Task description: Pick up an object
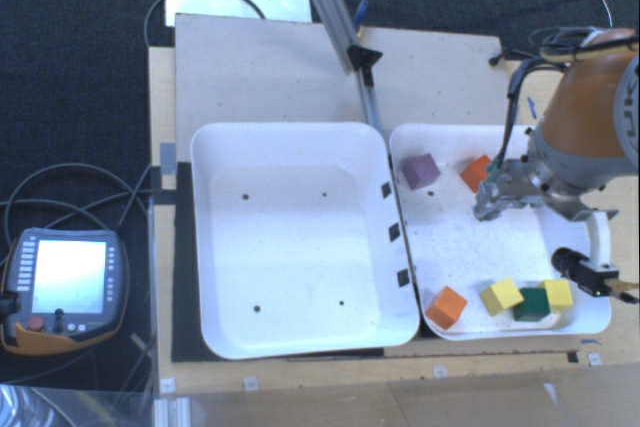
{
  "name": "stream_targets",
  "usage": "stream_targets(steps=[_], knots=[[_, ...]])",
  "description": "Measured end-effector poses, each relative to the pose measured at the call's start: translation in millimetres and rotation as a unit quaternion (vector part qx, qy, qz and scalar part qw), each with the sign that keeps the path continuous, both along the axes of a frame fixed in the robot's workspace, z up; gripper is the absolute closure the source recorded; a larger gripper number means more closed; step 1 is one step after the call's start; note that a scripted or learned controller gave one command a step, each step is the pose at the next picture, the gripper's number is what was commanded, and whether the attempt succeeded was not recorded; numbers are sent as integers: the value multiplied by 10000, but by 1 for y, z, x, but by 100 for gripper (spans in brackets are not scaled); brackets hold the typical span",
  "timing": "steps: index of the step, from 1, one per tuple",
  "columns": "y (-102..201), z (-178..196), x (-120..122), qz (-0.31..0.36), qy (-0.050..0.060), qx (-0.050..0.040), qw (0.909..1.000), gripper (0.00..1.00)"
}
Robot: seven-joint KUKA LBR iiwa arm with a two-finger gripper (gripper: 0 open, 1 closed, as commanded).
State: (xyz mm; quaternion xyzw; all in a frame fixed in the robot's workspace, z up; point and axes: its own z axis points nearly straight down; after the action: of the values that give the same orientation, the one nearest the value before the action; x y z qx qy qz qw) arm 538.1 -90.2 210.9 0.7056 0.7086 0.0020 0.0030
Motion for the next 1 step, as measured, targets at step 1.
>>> stream_targets(steps=[1], knots=[[-2,50,11,6,-2,-1,10000,100]])
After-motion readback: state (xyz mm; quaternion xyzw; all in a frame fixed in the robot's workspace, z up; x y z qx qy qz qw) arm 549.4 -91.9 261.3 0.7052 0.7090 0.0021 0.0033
